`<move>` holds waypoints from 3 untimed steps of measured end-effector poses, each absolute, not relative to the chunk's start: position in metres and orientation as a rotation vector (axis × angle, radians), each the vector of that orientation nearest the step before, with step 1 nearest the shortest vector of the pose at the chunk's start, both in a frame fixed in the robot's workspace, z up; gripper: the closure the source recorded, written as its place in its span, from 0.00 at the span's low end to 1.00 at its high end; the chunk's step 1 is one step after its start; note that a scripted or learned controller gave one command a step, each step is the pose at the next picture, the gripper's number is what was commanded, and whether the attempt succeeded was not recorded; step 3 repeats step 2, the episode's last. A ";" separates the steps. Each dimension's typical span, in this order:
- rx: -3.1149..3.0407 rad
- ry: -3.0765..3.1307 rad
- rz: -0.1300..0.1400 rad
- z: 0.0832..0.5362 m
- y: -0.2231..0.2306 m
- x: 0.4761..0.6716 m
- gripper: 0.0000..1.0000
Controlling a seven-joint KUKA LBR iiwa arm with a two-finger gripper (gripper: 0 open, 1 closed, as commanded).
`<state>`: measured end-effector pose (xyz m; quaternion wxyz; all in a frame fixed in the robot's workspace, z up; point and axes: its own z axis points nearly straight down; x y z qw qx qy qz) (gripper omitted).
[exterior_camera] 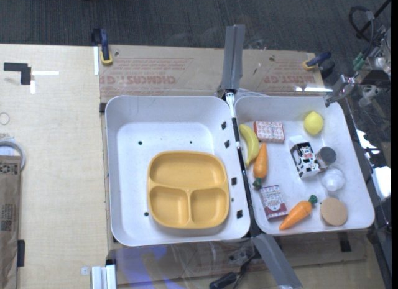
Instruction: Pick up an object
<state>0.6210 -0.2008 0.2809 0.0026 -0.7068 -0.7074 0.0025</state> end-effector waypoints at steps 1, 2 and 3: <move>-2.160 -2.273 0.007 0.159 -0.174 0.633 0.00; -2.262 -2.174 0.004 0.089 -0.185 0.588 0.00; -2.262 -2.174 0.004 0.089 -0.185 0.588 0.00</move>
